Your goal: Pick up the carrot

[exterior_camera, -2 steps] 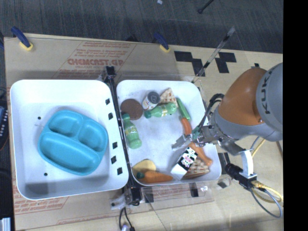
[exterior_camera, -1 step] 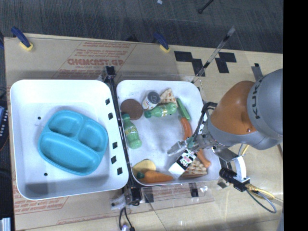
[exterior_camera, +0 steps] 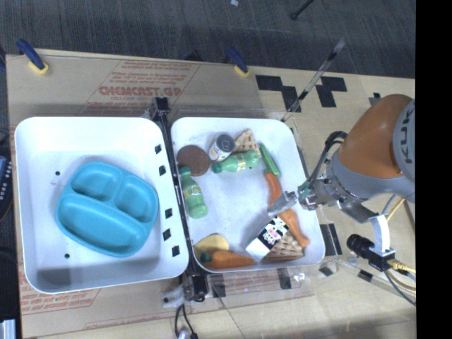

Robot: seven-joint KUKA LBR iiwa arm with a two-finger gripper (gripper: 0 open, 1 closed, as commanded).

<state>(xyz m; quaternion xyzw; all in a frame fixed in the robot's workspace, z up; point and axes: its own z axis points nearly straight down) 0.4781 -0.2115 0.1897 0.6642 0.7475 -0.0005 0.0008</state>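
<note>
judging the carrot [exterior_camera: 233, 260] at six o'clock in the right bin [exterior_camera: 233, 210] light, stiff and slick, we'd pinch its thick middle; whether the gripper [exterior_camera: 305, 195] is spread, we cannot tell.

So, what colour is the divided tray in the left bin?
Light blue. The divided tray shows clearly in the camera view, lying in the white left bin.

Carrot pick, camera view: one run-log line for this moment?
phase: approach | pincer: right bin's right edge | carrot: unheld, bin's near edge, beside waffle
</note>
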